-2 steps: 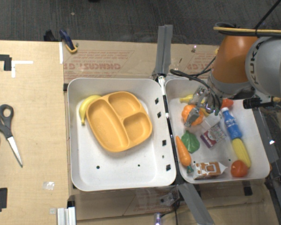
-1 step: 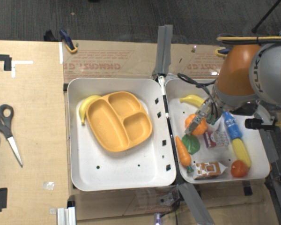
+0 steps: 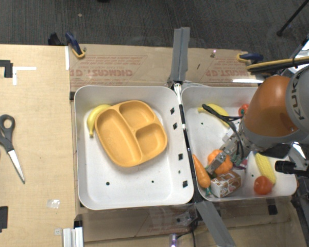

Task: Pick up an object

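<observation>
Bench (image 3: pixel 31 138) is light wood, with brown cardboard (image 3: pixel 123 68) laid under the back of the two bins

Left bin (image 3: pixel 129 194): orange divided plate (image 3: pixel 131 133), three compartments, lying flat near the bin's middle. Yellow banana (image 3: pixel 94 116) tucked against the plate's upper-left edge, partly under it

Right bin (image 3: pixel 195 107): crowded along the front. Arm (image 3: pixel 270 109) comes in from the right, its orange band sitting over the bin's right half and hiding part of the floor

Gripper (image 3: pixel 225 157) is low in the right bin, tip down on a round orange fruit (image 3: pixel 220 163). Fingers sit right at the fruit, but cannot tell whether they are spread or pinching it; too cluttered and small to resolve, so no confirmed grasp

Other items in the right bin:
- second banana (image 3: pixel 216 110) at the back, upper left, dark tip pointing left
- corn cob (image 3: pixel 264 168) at the right, lying roughly front to back
- carrot (image 3: pixel 201 173) along the left wall, slanted, just beside the fruit
- small printed carton (image 3: pixel 226 184) at the front, just beside the carrot's lower end
- red tomato (image 3: pixel 262 185) front right, below the corn
- small red item (image 3: pixel 243 109) at the back, partly hidden by the arm; can't identify it

Scissors (image 3: pixel 9 143) with grey handles lie on the bench far left, well apart from both bins
</observation>
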Robot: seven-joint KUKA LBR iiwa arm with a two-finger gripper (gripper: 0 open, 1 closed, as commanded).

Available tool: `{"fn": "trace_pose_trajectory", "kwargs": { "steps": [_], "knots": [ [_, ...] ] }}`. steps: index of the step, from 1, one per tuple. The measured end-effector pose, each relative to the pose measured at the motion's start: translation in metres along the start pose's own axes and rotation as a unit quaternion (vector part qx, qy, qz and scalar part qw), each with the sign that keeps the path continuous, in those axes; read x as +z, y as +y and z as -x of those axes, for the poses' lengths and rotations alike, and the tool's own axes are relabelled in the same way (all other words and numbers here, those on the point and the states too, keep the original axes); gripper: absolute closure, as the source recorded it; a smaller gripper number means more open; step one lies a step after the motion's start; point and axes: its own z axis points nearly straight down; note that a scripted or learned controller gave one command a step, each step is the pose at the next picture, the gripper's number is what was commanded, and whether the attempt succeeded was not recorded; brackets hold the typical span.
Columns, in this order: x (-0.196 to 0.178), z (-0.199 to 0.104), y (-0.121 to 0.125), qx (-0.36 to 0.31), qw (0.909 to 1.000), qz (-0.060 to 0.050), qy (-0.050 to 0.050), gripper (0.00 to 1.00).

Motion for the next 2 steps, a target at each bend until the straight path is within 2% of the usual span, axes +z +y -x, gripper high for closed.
{"fn": "trace_pose_trajectory", "kwargs": {
  "steps": [1, 2],
  "knots": [
    [-0.099, -0.059, 0.015, -0.018, 0.9998, 0.000, 0.000, 1.00],
    [-0.163, -0.065, 0.045, -0.061, 0.9981, 0.000, 0.000, 1.00]
  ]
}}
